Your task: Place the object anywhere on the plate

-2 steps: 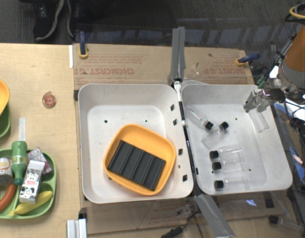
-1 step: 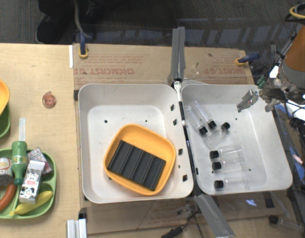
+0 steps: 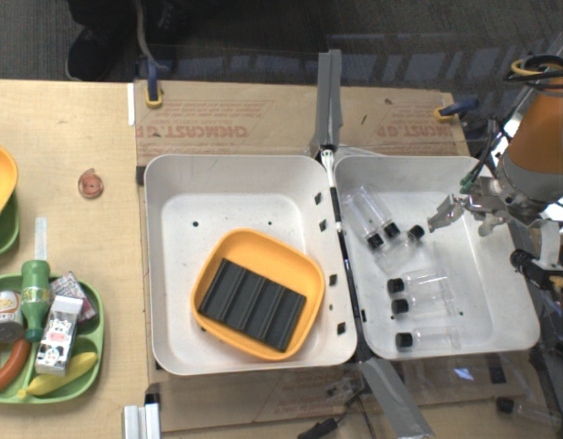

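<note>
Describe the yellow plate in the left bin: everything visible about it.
The plate is yellow-orange, squarish with rounded corners and a raised rim, and looks like plastic. It lies flat in the left bin, turned at a slant toward the bin's front. A black ribbed slab lies in it and covers most of its floor. Nothing else touches it; the claw is over the right bin.

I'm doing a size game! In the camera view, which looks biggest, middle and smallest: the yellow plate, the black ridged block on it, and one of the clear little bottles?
1. Yellow plate, biggest.
2. Black ridged block, lying on the plate.
3. Clear little bottle in the right bin, smallest.
</note>
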Controlling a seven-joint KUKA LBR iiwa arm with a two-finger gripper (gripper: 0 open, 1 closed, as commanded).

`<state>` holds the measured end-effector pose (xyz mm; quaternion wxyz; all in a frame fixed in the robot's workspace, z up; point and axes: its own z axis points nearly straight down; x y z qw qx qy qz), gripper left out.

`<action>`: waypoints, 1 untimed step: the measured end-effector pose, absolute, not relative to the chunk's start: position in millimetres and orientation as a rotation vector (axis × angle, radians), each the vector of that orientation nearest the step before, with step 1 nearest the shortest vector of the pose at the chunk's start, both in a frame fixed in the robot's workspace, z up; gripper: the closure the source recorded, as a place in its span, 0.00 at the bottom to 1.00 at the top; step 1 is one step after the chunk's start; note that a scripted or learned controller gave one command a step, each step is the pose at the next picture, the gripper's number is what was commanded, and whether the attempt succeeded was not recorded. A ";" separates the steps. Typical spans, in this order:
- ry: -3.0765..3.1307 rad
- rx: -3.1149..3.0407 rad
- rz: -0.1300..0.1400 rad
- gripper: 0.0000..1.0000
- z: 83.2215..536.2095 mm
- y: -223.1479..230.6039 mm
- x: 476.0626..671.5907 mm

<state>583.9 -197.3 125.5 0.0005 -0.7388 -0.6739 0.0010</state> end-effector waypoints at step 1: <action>-1.989 -2.429 0.004 0.00 90.7 -181.4 575.5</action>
